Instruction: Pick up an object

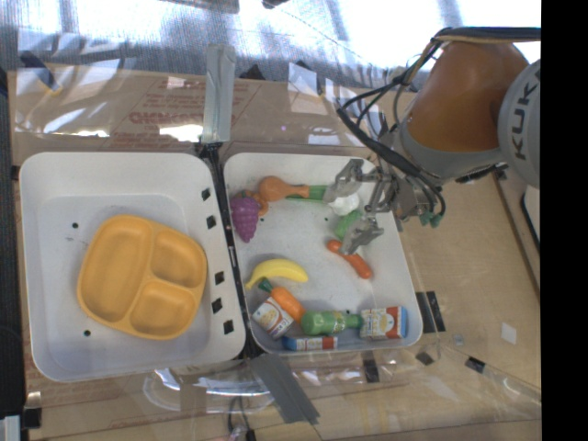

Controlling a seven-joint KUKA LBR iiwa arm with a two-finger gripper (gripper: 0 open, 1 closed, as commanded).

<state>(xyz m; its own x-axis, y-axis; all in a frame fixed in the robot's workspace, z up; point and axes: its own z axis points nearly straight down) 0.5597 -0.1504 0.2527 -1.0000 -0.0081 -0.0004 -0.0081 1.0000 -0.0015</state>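
Tool (354,211) spread, empty, above white-green toy (346,208) in right bin (404,274); best to descend straight, centre, then pinch.

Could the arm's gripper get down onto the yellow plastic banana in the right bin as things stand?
Probably yes. The yellow plastic banana lies uncovered on the right bin floor with bare floor toward the gripper. The orange-capped bottle sits close below it, which could crowd a grasp.
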